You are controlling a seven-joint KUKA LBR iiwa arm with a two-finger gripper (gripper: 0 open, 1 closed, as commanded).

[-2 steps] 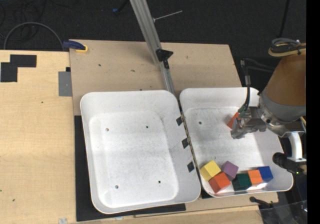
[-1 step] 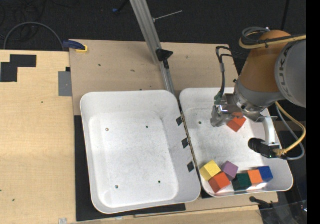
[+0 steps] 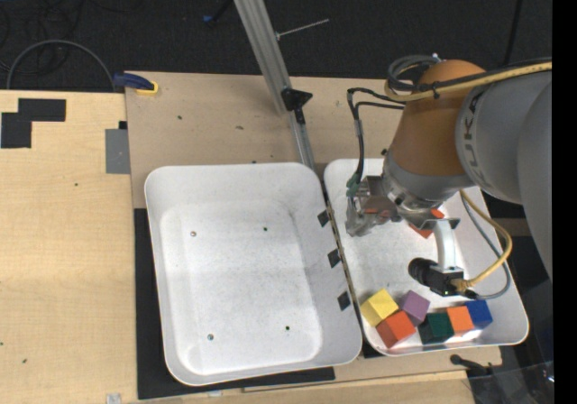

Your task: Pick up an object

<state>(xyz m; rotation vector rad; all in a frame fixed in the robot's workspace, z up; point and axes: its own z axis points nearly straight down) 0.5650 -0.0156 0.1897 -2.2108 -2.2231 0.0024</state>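
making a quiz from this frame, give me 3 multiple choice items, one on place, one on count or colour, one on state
1. Where do the blocks lie?
A. left bin
B. near corner of the right bin
C. on the bench outside the bins

2. What colour is the block nearest the divide between the bins?
A. yellow
B. white
C. black

3. Where is the gripper?
A. above the left bin
B. over the right bin, apart from the blocks
C. resting on the blue block

Key: 1 B, the blocks cluster at the near end of the right bin. 2 A, the yellow block sits closest to the left bin. 3 B, the gripper hangs over the right bin's far part, with the blue block and the rest lying nearer the camera.
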